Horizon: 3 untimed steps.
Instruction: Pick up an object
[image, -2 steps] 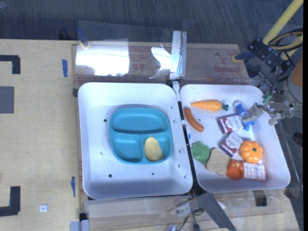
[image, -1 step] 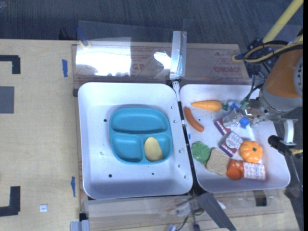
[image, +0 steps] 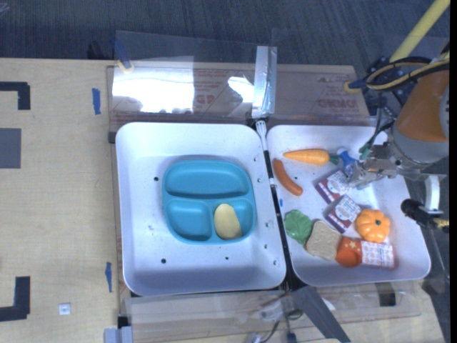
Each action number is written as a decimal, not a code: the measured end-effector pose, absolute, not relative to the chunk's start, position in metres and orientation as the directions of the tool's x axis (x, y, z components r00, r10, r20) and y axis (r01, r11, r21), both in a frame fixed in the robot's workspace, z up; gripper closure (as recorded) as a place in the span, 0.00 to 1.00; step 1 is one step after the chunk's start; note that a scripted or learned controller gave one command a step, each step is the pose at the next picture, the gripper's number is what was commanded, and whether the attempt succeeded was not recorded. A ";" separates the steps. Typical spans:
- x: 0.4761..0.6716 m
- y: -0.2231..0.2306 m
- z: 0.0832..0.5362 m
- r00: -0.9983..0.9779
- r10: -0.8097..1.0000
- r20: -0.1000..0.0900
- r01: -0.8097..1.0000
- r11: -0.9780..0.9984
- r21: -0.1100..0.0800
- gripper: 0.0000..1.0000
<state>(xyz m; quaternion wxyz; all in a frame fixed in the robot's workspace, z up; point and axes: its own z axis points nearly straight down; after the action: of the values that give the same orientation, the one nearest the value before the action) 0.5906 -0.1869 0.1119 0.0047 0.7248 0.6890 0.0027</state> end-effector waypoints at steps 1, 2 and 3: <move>0.591 -0.186 0.112 0.050 0.999 -0.002 0.999 -0.050 0.013 0.00; 0.592 -0.187 0.122 0.050 0.999 -0.003 0.999 -0.050 0.016 1.00; 0.592 -0.186 0.122 0.050 0.999 -0.002 0.999 -0.050 0.015 0.00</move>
<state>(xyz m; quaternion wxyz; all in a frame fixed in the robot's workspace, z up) 0.5920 -0.1864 0.1219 0.0062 0.7246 0.6892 0.0042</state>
